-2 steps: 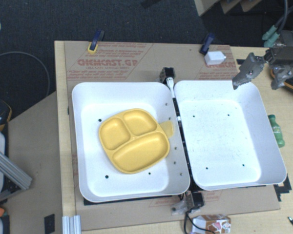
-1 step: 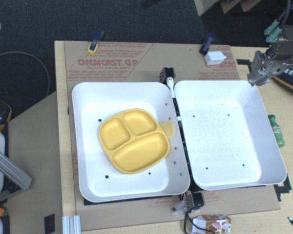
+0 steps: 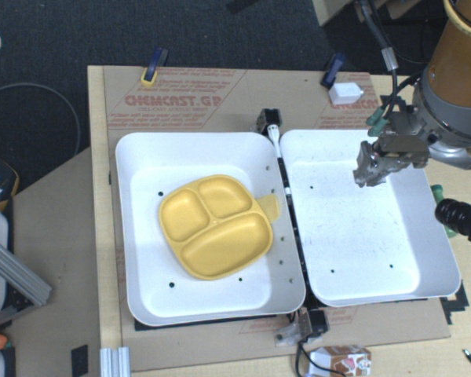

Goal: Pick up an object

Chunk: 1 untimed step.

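Cardboard bench (image 3: 220, 93) under white bins (image 3: 133, 210)

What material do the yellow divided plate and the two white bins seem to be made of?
Yellow divided plate: probably moulded plastic, smooth with a soft sheen, rounded compartment ridges. Left bin and right bin: likely thin formed plastic, glossy white, with rounded corners and rolled rims.

The arm (image 3: 455, 93) is grey metal with a broad orange band (image 3: 460, 45) above the wrist — smooth and rounded. Black cables (image 3: 374, 23) run along it toward the wrist. The gripper (image 3: 373, 171) is a compact, dark grey block — angular, with small teal-green fittings near its top.
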Tool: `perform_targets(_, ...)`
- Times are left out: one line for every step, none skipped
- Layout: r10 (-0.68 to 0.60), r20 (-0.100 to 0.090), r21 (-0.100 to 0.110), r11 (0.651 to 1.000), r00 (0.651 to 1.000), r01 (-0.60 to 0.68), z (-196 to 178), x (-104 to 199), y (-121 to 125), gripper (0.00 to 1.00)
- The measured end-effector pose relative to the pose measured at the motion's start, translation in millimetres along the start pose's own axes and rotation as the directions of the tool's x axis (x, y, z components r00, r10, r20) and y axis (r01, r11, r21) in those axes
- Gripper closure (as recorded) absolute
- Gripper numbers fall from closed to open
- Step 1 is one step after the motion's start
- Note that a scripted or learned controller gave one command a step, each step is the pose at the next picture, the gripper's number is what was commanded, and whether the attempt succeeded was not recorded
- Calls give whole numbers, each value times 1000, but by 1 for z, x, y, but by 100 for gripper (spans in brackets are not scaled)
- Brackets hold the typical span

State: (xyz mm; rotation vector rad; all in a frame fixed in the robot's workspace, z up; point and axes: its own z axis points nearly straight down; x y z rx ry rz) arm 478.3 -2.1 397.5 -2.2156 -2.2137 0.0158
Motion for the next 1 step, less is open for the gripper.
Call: perform_targets(-9,-2,-19,1000,1000,9,-27,64,1,100)
